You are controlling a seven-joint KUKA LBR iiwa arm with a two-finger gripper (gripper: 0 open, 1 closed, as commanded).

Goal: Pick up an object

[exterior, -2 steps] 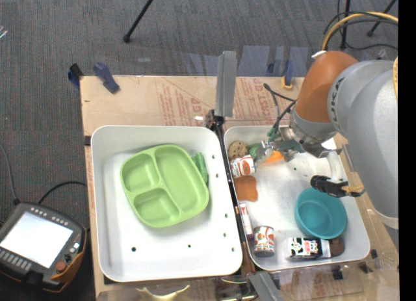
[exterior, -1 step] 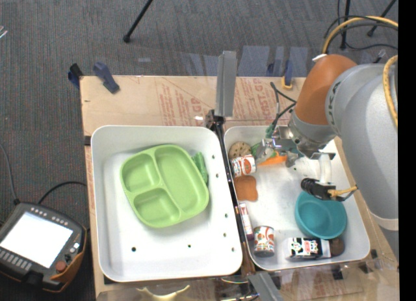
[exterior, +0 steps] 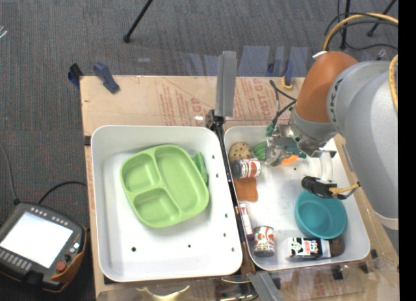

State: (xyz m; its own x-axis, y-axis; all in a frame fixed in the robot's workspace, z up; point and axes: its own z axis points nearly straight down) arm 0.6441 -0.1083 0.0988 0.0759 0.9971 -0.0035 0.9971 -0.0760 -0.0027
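A grey robot arm reaches from the right over the right-hand white bin [exterior: 356, 228], its tool [exterior: 281, 153] low at the bin's far end beside a small can [exterior: 246, 168] and a cookie [exterior: 240, 151]; whether the tool is wide or narrow cannot be told. A green divided plate [exterior: 165, 184] lies in the left bin [exterior: 104, 228].

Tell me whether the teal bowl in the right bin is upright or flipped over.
Upright: the teal bowl shows its open hollow and rim facing up, resting on the right bin floor.
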